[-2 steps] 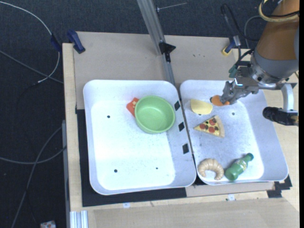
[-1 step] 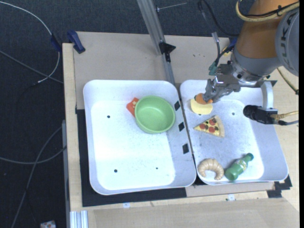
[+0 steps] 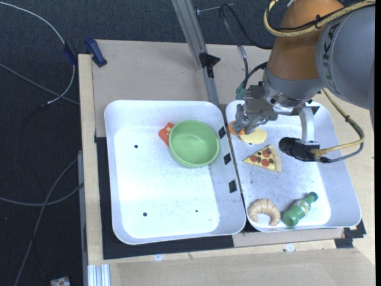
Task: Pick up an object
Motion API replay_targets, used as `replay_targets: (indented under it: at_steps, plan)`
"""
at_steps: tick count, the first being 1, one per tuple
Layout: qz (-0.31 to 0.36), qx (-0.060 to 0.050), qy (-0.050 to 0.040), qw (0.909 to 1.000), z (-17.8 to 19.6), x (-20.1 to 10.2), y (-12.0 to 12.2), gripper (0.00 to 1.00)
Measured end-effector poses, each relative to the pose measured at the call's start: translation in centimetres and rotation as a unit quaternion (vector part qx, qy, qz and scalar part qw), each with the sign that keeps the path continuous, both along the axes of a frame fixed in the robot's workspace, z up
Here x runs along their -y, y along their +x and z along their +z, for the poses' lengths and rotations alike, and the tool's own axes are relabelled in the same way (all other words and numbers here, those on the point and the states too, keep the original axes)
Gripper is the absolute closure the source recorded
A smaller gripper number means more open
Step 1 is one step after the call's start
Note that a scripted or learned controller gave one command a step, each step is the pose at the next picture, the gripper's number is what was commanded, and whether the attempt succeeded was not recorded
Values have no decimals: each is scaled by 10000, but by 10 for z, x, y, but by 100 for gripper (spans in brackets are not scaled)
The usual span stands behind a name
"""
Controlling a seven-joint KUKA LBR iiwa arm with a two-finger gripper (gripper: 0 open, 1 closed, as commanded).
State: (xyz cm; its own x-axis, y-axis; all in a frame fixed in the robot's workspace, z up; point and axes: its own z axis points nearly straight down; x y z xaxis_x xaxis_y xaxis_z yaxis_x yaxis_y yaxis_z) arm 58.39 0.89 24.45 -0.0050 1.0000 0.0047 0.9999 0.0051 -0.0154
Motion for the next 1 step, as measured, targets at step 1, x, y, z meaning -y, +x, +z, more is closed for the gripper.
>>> replay_targets:
  at_steps: [1]
  plan:
    - [0,11,-3,10000,3,-48,-6,100]
